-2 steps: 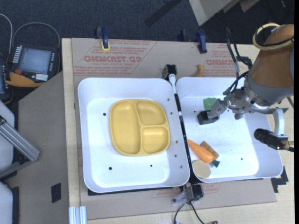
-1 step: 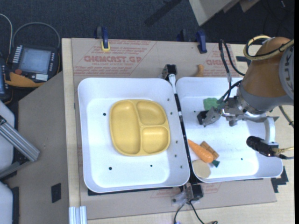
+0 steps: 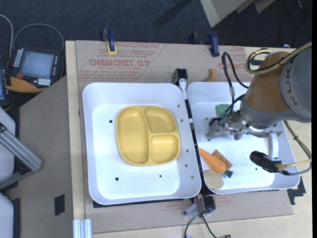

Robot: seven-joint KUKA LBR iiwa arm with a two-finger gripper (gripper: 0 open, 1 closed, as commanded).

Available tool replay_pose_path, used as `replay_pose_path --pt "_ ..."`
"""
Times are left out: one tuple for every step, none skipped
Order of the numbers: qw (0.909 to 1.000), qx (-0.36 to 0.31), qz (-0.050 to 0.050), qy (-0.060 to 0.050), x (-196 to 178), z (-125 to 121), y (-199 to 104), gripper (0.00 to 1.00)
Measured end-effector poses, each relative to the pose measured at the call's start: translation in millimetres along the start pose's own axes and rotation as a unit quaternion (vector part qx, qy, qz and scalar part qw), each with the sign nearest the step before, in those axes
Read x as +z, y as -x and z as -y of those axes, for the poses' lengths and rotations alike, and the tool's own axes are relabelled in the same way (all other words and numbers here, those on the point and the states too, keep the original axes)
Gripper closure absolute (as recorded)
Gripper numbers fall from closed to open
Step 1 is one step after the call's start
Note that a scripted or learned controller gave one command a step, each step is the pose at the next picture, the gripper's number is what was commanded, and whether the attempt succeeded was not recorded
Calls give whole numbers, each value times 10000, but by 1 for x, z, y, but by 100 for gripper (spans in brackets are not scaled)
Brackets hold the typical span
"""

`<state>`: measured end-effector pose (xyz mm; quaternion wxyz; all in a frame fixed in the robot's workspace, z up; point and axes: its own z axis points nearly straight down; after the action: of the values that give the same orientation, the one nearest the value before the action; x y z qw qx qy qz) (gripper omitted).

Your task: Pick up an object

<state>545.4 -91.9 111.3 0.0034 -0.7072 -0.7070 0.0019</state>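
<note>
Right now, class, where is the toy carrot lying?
The toy carrot lies in the right-hand bin, near its front-left corner, just below the gripper and beside a tan disc.

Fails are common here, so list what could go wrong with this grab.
The gripper hangs near the right bin's left wall, so it may bump the wall. The carrot overlaps a brown block and a tan disc; a grab there may slip. The green item is half hidden by the arm.
</note>
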Motion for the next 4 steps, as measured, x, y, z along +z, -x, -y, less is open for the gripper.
replay_pose_path --pt "10000 0 4 13 29 1 -1 0" --pt "10000 5 11 39 16 -1 0 100" --pt "10000 0 19 65 -43 -5 8 100" --pt "10000 -7 21 77 -105 -13 9 100"
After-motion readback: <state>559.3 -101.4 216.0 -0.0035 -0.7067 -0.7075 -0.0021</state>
